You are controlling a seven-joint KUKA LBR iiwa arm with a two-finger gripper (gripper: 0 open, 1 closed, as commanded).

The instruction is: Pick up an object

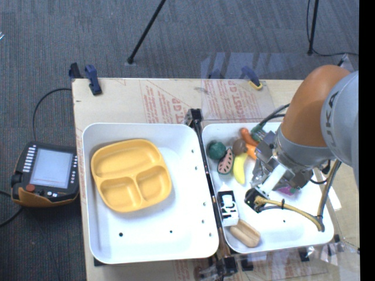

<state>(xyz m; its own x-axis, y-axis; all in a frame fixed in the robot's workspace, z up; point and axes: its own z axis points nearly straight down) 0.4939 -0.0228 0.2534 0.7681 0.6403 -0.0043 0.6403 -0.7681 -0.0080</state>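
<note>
From where I stand, the grey arm reaches in from the right, and its gripper point(265, 179) hangs low over the right-hand white bin point(293, 239) of the 2 on the worktop. The wrist hides the tips, so I cannot tell whether the gripper is spread or closed, and I see nothing held in it.

The likeliest target, I judge, is the yellow plastic banana point(239, 167), which lies just beside the gripper on its left. The banana is touching, or nearly touching, a toy watermelon slice point(225, 161). A dark green round toy point(215, 150) sits just beyond the slice, and an orange toy carrot point(249, 139) lies near the bin's far wall. Nearer me, a tan bread-roll toy point(245, 234) and a black-and-white printed block point(228, 206) lie well apart from that cluster.

To do this step well, the arm should centre over 1 item only and close across its narrow width, not along its length. It should come straight down so the neighbours are not nudged. The roll stands alone, so it looks the easier pick. The banana's curve and smooth skin could let it squirt sideways.

The left-hand white bin point(88, 186) carries only a yellow 3-compartment plastic plate point(130, 174).
</note>
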